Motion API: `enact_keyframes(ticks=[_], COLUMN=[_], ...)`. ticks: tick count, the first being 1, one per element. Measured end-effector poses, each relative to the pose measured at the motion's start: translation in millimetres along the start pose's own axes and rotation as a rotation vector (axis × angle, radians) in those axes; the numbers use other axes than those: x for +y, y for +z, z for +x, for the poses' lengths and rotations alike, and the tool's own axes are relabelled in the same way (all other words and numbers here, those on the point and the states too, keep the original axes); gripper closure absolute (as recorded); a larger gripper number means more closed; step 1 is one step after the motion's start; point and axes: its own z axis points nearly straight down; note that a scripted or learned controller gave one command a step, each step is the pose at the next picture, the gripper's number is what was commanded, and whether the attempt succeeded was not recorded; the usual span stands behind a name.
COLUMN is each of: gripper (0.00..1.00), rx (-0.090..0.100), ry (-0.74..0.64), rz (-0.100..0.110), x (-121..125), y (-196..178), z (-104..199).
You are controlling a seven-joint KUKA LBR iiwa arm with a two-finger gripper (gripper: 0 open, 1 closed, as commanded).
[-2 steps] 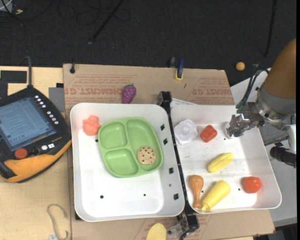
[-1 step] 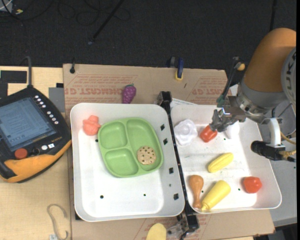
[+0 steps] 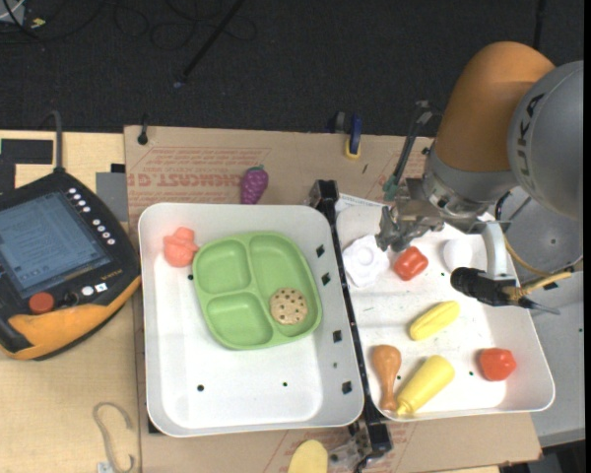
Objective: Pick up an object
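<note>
The pincer point(image 3: 402, 235) hangs over the upper part of the right bin point(image 3: 532, 387), whether spread or closed I cannot tell, with a small red pepper point(image 3: 410, 263) lying just below its tips and a white lump point(image 3: 362, 261) to its left.

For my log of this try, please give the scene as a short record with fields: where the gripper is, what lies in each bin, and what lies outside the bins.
gripper: gripper low over the right bin, at its far left part
nearest things: red toy and white toy
grasp: cannot tell
right bin, others: two yellow toys, drumstick toy, red toy near the right wall
left bin: green divided plate with a cookie in one compartment; pink toy beside the plate
outside the bins: purple toy, tablet controller
</note>
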Motion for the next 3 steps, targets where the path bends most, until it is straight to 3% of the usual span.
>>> enact_keyframes(ticks=[2, 3], gripper=[1.00, 1.00], rx=[0.000, -0.002], ry=[0.000, 0.004], rz=[0.001, 0.003], x=[6, 3], y=[-3, 2], z=[113, 136])
